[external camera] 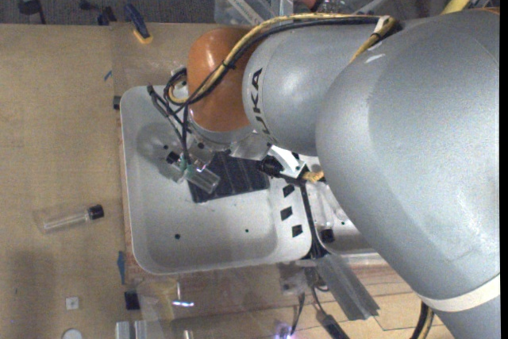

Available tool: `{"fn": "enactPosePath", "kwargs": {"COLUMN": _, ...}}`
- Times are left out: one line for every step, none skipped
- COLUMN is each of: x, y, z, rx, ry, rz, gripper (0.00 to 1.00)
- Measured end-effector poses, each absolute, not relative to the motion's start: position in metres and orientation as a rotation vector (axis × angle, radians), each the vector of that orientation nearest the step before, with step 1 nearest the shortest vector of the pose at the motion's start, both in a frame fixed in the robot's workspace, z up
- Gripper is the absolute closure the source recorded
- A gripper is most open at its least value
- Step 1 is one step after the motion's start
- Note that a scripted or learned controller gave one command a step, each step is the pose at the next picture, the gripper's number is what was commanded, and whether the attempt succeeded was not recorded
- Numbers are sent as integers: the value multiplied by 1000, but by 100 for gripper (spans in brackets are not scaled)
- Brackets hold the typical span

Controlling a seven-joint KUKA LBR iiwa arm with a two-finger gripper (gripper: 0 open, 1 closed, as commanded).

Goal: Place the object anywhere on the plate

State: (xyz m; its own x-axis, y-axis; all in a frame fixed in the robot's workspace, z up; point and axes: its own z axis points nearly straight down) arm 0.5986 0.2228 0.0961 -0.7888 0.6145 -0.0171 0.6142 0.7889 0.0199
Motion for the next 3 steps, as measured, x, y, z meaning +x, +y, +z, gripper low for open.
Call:
{"fn": "enactPosePath", "kwargs": {"x": 609, "y": 211, "z": 209, "rx": 724, "ry": 3054, "rz": 3, "gripper": 100}}
{"fn": "enactPosePath", "kwargs": {"x": 650, "y": 224, "z": 178, "rx": 1032, "ry": 2964, "rz": 5, "gripper": 100}}
{"fn": "enactPosePath", "kwargs": {"x": 641, "y": 218, "z": 127, "rx": 1940, "ry": 2474, "rz": -5, "gripper": 100}}
